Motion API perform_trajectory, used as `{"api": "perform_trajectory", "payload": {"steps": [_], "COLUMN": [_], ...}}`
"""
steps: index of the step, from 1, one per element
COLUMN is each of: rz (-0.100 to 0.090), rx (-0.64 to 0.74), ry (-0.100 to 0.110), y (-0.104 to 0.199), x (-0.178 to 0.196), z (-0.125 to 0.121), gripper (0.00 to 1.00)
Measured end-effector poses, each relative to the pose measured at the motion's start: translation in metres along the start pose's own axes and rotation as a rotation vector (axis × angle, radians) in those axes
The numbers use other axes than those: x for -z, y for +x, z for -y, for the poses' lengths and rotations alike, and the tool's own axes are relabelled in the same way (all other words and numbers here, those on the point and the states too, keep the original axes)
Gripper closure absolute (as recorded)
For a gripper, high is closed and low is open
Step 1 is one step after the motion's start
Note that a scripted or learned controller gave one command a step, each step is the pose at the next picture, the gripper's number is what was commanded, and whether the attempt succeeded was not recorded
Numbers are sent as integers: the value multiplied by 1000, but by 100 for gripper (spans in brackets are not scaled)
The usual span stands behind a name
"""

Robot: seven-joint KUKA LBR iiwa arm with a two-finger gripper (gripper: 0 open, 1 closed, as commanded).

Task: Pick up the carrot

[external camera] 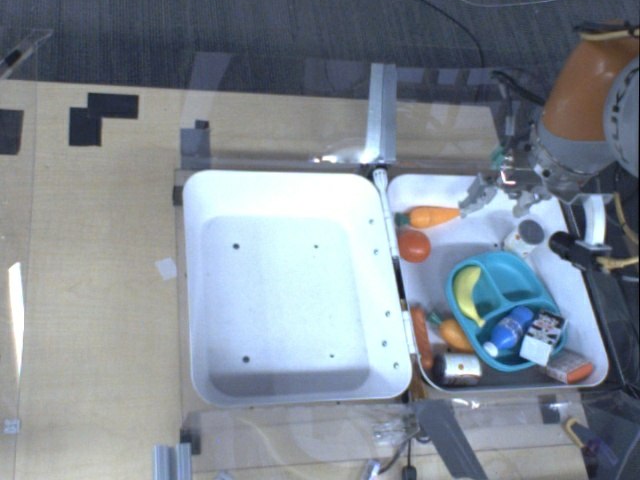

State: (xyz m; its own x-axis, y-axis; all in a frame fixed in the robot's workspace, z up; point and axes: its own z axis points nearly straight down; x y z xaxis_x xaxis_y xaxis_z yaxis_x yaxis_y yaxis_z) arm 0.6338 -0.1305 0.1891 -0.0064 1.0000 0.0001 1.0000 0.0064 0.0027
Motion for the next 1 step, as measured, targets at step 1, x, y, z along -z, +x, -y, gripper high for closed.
{"api": "perform_trajectory", "payload": {"steps": [1], "rz": [0], "rx": [-160], "ry": [-3], "y": [23], "x": [-2], "z": [-5], "gripper": [0]}}
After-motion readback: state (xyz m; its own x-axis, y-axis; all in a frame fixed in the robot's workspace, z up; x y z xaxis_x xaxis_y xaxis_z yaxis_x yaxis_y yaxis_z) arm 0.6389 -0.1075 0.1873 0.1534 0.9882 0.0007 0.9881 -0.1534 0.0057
